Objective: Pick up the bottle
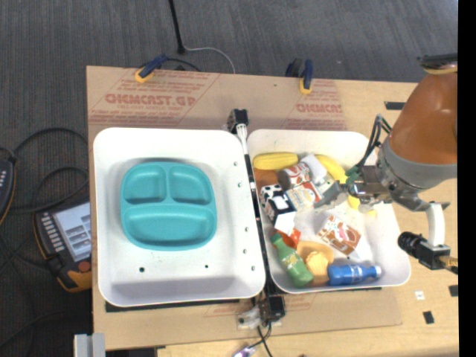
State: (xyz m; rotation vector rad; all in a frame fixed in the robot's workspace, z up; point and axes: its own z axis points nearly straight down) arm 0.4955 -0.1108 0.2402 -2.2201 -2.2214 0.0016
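Dark carpet surrounded the bench (416, 333), whose brown board carried both white bins side by side. From my remote station I logged the left bin (111, 274) as holding one teal divided tray (168, 204), lying flat near its centre with bare white floor all round it. Right bin (394, 270) was crowded: a blue bottle (352, 274) lay on its side against the near wall, cap toward the right corner, just beside a green bottle (292, 262) and a small yellow item. Further back sat a yellow banana-like piece (275, 160), a black-and-white die (274, 198) and printed packets. Gripper (358, 190) sat over the right bin's far right side, well apart from the blue bottle; I could not tell its finger spacing. Little free floor remained in that bin.
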